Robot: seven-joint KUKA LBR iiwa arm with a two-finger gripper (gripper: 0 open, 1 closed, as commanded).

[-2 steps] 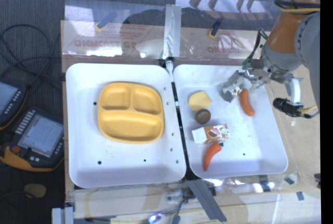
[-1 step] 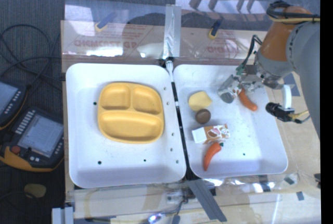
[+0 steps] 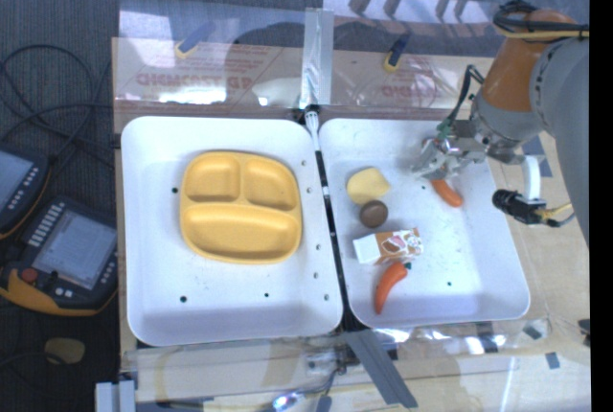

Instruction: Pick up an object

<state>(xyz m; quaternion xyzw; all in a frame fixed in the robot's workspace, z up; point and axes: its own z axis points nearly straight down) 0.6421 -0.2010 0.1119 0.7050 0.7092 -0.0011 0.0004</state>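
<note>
The tool (image 3: 442, 158) partly hides a small orange piece (image 3: 448, 194).

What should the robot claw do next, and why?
Probably dip a little lower onto the small orange piece. The gripper sits right above it in the right bin, and nothing shows between its fingers, so going down looks like the next step.

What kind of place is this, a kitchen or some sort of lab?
Most likely a robotics lab test bench, not a kitchen. A grey arm with an orange band reaches over two white bins, the food is toy pieces like a plastic carrot, and a handheld control pendant lies on the carpet.
</note>
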